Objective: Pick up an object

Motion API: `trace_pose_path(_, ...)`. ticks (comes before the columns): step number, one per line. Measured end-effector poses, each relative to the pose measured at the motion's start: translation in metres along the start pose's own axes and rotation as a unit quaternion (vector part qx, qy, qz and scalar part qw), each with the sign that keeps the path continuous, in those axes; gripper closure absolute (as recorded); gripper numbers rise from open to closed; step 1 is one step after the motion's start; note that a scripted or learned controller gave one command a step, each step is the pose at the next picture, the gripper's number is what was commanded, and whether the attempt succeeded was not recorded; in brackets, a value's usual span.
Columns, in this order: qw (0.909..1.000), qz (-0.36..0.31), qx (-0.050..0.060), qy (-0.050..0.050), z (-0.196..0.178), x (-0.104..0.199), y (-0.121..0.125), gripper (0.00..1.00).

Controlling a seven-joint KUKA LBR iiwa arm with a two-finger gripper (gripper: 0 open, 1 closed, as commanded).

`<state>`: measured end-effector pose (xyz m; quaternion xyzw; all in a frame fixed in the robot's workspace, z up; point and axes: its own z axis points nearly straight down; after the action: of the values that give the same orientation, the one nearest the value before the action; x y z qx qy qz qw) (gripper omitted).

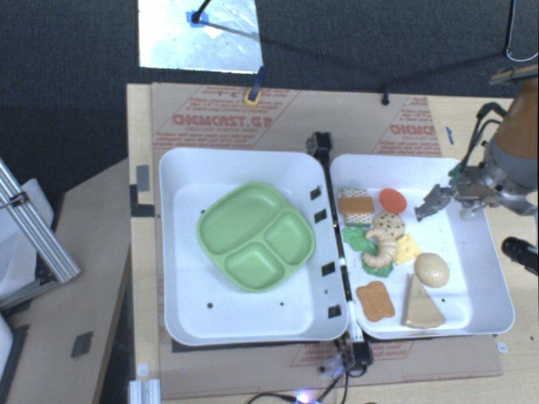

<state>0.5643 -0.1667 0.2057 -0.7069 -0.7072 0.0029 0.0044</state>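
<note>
Camera view: two-finger gripper (431,203) hangs just right of round red plastic tomato (392,199); whether jaws are spread, I cannot tell.

A: What occupies the left bin (181,251)?
B: A green divided plate (256,236) with three compartments, lying flat near the bin's middle.

A: And around the bins?
B: A brown board with red lettering (221,118) lies under both. Beyond it, on dark carpet, sits a silvery sheet (200,23) with a blue clip (196,18). A yellow-and-blue clamp (254,93) touches the board's far edge.

A: At the left edge?
B: An aluminium frame rail (34,225), tilted.
</note>
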Motion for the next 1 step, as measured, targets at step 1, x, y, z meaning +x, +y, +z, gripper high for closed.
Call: trace_pose_path(1, 1.0, -0.001, -0.006, -0.001, -0.0063, 0.0003, 0.0028, 0.0)
